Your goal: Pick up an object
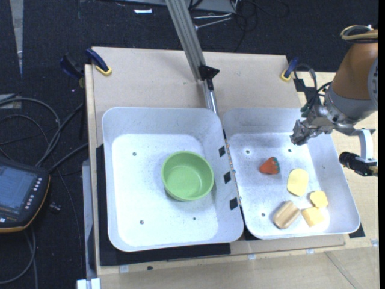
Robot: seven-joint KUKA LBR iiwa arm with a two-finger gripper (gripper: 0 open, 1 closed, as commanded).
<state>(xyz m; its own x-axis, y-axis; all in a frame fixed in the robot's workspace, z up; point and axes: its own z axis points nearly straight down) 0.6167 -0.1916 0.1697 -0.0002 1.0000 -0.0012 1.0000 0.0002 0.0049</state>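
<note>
While the grey arm with its orange band reaches in over the right edge of the surface, its end effector hangs above the far right part of the right bin, dark and small against the white floor; whether it is open or closed cannot be told, and nothing can be seen in its grasp. Nearer the middle of that bin lies a red strawberry-like toy with a green tip, apart from the end effector. Toward the bin's near right corner sit a pale yellow rounded piece, two yellow blocks and just beside each other, and a tan bread-like piece. In the left bin a green bowl stands upright near the centre. No writing or labels can be read on any of these things.
</note>
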